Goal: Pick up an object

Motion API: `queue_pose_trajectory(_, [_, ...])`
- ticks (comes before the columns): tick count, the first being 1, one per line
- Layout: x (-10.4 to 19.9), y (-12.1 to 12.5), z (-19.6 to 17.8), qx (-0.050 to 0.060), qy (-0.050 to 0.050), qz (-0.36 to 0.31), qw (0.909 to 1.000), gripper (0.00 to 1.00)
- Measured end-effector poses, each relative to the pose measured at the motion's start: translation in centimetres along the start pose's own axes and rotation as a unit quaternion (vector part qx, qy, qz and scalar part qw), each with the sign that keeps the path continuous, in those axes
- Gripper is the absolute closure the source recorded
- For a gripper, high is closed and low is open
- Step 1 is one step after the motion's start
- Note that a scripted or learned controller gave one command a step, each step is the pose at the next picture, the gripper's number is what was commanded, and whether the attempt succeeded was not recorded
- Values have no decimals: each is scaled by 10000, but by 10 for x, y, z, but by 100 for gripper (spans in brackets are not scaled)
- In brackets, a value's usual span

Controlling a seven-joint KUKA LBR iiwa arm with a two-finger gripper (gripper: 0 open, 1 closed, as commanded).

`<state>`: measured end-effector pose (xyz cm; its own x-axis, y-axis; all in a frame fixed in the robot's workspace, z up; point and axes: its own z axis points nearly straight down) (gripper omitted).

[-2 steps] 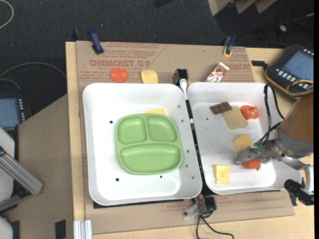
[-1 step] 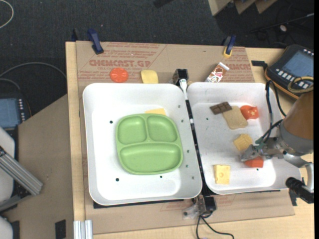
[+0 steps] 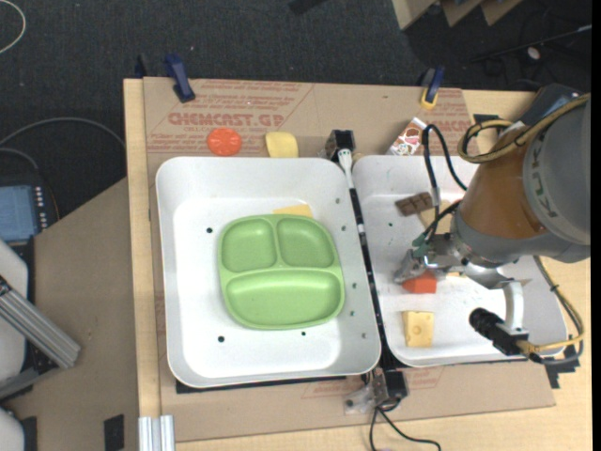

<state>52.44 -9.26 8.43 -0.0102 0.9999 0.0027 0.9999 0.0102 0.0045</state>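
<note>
So here's where you're at: the gripper (image 3: 414,265) is down low in the right-hand shallow white bin (image 3: 488,353), a bit right of the frame's centre, sitting right on top of a small orange-red block (image 3: 422,287). The block looks to be touching or just under the gripper's tip, and from this angle you can't tell whether the gripper is open or closed, so don't count it as a grab. The block appears to rest on the bin floor, not lifted. My read is you're at the reach-and-grasp stage: the approach is done, but the close, the lift and a clear carry are all left. Other options in that bin are a yellow cheese-like wedge with holes (image 3: 419,329) just below the block towards the bottom of the frame, and a small brown rectangular piece (image 3: 413,204) above it, nearer the top edge of the bin. The left white bin (image 3: 178,252) holds a green divided plastic plate (image 3: 280,272) with a pale yellow piece (image 3: 294,210) poking out behind it, well apart from the arm.
</note>
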Motion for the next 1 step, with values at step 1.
queue_pose_trajectory(1, [63, 33, -106, -46, -1, 4, 10000, 100])
